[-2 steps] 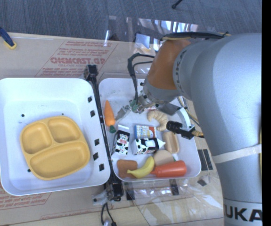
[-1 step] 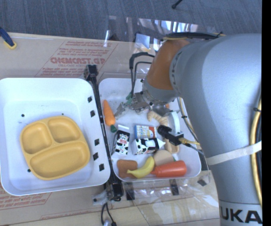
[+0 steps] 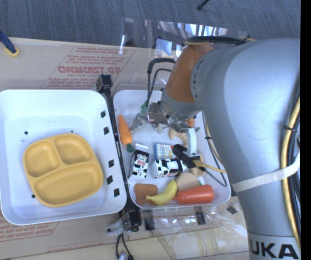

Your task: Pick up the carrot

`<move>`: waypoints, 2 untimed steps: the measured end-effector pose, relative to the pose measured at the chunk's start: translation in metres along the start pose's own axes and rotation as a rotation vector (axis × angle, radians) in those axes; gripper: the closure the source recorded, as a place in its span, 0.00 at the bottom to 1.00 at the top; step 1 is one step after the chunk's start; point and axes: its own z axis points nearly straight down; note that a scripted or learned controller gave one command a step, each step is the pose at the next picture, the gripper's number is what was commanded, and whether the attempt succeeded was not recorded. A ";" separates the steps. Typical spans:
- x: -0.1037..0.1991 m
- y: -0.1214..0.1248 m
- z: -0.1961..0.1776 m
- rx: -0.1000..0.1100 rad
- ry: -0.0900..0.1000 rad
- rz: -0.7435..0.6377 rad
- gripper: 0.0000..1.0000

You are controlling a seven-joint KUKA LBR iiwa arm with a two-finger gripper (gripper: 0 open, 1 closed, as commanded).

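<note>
Across the right half of the frame, the grey arm [image 3: 252,118] reaches over the right bin [image 3: 124,99], its orange band above the wrist. At centre left, the left bin [image 3: 9,145] holds a yellow divided plate [image 3: 63,169]. The gripper [image 3: 154,115] hangs over the right bin's upper part; whether it is spread or pressed together cannot be told. The carrot [image 3: 125,130] lies near the bin's left wall, just left of the gripper. The approach seems in hand; next, the gripper likely needs to shift left and descend.

Robotics lab: KUKA arm [image 3: 252,118] over toy-filled bins [image 3: 4,161].
</note>
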 end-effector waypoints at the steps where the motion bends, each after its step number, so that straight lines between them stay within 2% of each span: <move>1: 0.006 -0.005 0.002 0.007 0.005 0.419 0.00; 2: 0.061 -0.005 -0.100 0.005 0.006 0.669 0.00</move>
